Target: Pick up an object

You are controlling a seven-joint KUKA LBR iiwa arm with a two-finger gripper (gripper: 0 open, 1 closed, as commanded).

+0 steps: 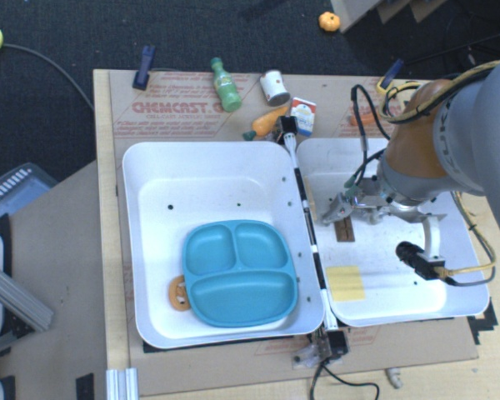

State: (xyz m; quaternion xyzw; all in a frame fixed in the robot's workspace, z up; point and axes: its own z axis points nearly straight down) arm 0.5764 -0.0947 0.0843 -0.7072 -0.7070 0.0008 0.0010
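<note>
Hand (343,211) low in the right bin (400,302), just above a small brown block (344,230); cannot tell its state. Block lying flat, long axis running toward and away from the hand, near end touching or just under it. Yellow pad (346,282) well below the block.

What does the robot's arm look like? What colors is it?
The arm is fat, round and grey, with an orange band above the wrist. Below that sits silvery metal, where the gripper is. Black and yellow cables loop around it, and a small black part sticks out underneath.
</note>
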